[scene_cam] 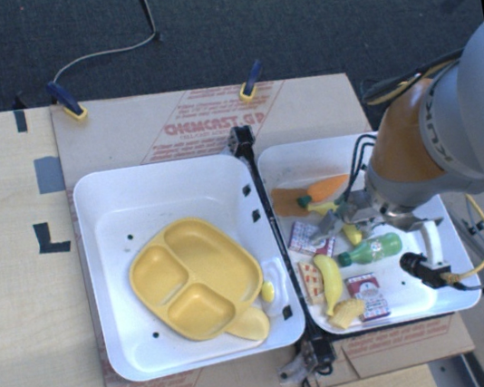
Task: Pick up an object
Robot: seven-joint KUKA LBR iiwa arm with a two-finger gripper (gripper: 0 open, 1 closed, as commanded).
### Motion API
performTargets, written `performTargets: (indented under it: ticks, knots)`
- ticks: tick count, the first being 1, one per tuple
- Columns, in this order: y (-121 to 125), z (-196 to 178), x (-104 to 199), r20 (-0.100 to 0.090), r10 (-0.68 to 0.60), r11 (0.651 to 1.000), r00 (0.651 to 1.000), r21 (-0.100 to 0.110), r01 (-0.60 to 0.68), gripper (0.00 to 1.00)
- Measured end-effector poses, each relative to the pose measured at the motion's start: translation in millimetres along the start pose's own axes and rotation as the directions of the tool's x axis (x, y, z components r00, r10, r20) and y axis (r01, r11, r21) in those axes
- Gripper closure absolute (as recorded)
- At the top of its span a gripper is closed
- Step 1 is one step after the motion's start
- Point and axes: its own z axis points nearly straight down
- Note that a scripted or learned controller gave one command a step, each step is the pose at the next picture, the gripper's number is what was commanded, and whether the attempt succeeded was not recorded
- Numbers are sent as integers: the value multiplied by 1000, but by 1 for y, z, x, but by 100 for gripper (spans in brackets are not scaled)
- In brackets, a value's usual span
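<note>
The gripper point(342, 215) is reaching into the right bin point(465, 293) over crowded items, its grasp state impossible to tell, and it is risking nudging the green bottle point(371, 251) or banana point(329, 280) aside instead of lifting either.
</note>
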Motion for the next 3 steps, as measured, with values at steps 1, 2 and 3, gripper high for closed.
performTargets:
  ticks: [1, 2, 3]
  knots:
    - [2, -12, 1, -3, -1, 1000, 1000, -4, 1, 100]
    - [1, -11, 1, -3, -1, 1000, 1000, -1, 1, 0]
    - [60, 0, 28, -2, -2, 1000, 1000, 2, 2, 0]
